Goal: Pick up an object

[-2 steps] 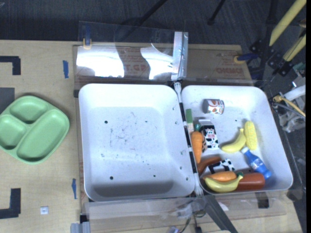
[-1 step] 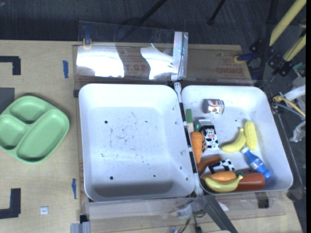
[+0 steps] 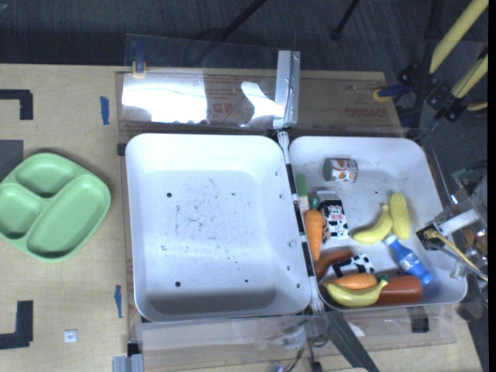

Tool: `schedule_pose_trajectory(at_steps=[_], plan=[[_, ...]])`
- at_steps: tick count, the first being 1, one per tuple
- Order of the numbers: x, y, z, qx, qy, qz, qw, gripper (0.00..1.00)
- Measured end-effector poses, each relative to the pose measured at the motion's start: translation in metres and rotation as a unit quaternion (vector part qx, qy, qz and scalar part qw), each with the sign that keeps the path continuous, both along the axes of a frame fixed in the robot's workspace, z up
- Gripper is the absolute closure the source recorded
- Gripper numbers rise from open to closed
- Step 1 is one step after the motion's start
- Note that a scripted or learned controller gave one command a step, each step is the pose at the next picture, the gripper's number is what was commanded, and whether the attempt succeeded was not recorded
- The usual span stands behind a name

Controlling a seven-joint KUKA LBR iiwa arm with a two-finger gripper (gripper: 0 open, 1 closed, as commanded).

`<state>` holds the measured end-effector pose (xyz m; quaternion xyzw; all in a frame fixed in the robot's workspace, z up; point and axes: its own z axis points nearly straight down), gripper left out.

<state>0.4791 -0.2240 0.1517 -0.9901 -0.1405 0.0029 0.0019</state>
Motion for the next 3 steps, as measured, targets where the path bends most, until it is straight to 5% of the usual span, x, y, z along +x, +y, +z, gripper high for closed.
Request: schedule_pose_trajectory(at_steps=[1, 2, 3], plan=[[0.003, 0.023, -0.067, 0.0012, -0.003, -0.040, 0.9992, 0.00], [0.058, 0.071, -0.067, -0.0018, -0.005, -0.039, 0.9992, 0.00], [0.091, 0.026, -0.067, -0.0004, -0.003, 0.061, 0.9981, 0.00]])
